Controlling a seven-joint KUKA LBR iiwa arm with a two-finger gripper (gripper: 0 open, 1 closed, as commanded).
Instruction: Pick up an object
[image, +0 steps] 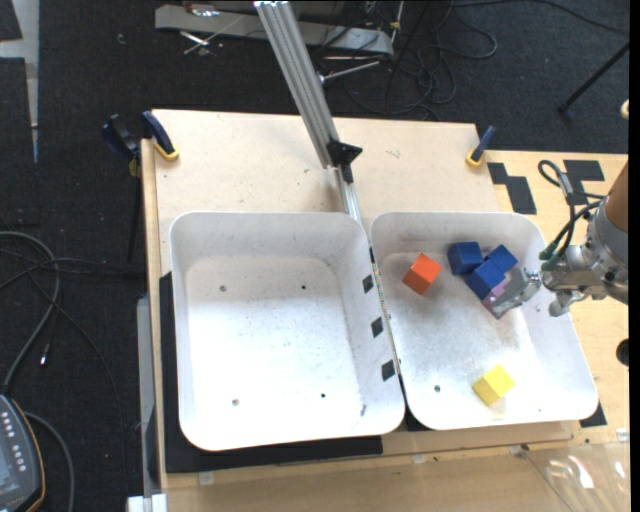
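The right bin (560, 350) holds several small blocks. An orange cube (422, 272) lies near its left wall. Two blue blocks sit together toward the back: a smaller one (464, 256) and a larger one (496, 268), with a small purple piece (493, 292) just under the larger one. A yellow cube (493, 385) rests near the front edge. My gripper (520, 291) reaches in from the right, low in the bin, right against the larger blue block and the purple piece. Whether it grips anything is hidden at this angle.
The left bin (200, 300) stands beside the right one, sharing a middle wall. A slanted metal pole (305, 85) rises from the back between the bins. Clamps (160, 135) sit at the bench's back corners. Cables hang by the arm at the right.
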